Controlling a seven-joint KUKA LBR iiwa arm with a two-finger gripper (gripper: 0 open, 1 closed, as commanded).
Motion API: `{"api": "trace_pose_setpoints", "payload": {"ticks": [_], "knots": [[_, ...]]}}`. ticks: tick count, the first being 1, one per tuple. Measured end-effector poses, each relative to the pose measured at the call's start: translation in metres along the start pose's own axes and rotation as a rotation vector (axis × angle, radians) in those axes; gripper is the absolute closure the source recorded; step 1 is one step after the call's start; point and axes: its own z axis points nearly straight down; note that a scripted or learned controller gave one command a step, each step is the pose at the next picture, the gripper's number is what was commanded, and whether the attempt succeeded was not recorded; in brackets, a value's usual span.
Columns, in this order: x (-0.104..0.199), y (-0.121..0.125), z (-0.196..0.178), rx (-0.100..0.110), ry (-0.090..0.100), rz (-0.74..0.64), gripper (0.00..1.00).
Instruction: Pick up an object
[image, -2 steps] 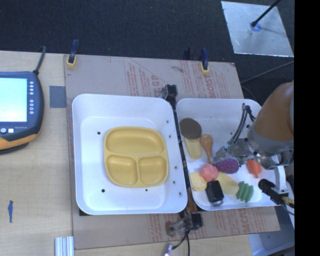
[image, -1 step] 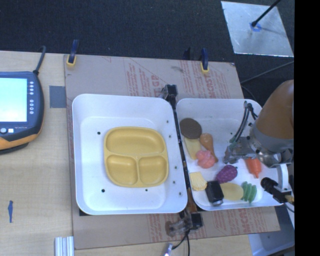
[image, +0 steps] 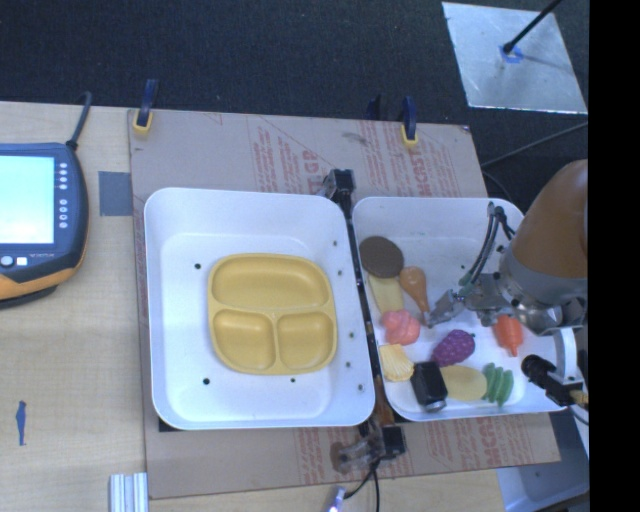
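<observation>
My tool (image: 445, 308) low in right bin (image: 440, 215), tips near pink toy (image: 401, 327) and purple grapes (image: 453, 347). Can't tell if it grips anything. Around it: brown round piece (image: 380, 256), tan drumstick (image: 415, 287), orange carrot (image: 509, 335), yellow toy (image: 464, 382), green toy (image: 497, 384), black block (image: 429, 385). Left bin (image: 170, 300) holds yellow tray (image: 272, 312) with three parts. Handheld screen (image: 35, 215) on tabletop (image: 70, 400), far left.
</observation>
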Motion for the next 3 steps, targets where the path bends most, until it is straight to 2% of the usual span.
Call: {"api": "trace_pose_setpoints", "payload": {"ticks": [1, 2, 3], "knots": [[0.007, -0.046, 0.027, -0.001, 0.002, 0.003, 0.00], [0.006, -0.045, 0.017, 0.000, 0.001, -0.002, 1.00], [0.059, -0.006, -0.074, -0.002, 0.003, 0.003, 1.00]]}}
